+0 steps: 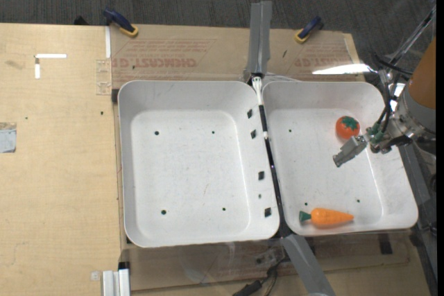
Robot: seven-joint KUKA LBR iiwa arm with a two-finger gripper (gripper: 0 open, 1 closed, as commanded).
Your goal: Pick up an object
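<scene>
In the right bin lie two toys. A small round orange-red fruit with a green top sits toward the bin's far right. An orange carrot with a green stem end lies along the near wall. My gripper reaches in from the right and hangs low just in front of the round fruit, slightly toward the near side, with nothing seen in its grasp. The carrot is well apart from it, nearer the front.
The left bin stands beside the right one, joined along a central divider with black clips. Blue-and-orange clamps hold cardboard behind the bins. The arm crosses the right bin's right rim.
</scene>
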